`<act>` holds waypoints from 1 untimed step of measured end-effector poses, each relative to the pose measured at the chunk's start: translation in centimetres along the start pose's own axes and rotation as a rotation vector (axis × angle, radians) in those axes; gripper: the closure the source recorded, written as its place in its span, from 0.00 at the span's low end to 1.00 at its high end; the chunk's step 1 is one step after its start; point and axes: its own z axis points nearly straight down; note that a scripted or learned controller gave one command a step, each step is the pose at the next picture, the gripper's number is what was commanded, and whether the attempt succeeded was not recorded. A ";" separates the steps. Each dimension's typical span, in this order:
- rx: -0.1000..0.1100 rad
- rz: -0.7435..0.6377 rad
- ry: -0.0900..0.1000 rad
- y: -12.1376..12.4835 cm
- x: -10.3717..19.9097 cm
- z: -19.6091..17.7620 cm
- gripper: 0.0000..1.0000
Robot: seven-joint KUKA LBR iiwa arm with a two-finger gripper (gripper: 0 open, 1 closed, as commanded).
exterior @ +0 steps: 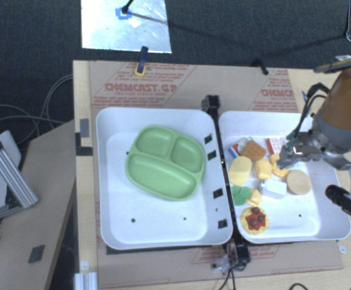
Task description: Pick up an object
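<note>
- Yellow and tan toy food pieces (261,169) lie heaped in the right bin (320,222), centre-right of the frame; any of them would serve as the object to pick.
- Nearest the tool are a small yellow-orange piece (276,162) and, just below it toward the lower right, a round tan piece (299,182) beside a white block (275,189).
- Lower in the heap sits a tart with red berries (255,219), and at its left edge a green leafy piece (241,194).
- Over the heap's right side hangs the gripper (290,151), low and close to the yellow-orange piece; whether its jaws are open or closed cannot be told from this slanted view, and nothing is seen between them.
- Judged from this, the step in hand is the reach or descent onto a piece, with no grasp shown yet.
- Next, the move calls for settling over one piece clear of its neighbours, closing, then lifting straight up.
- Left of centre, the left bin (112,222) holds a green divided plate (165,162).
</note>
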 end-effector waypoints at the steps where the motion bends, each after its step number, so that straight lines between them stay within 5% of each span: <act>1: 0.000 -0.002 0.002 3.0 5.8 -0.4 1.00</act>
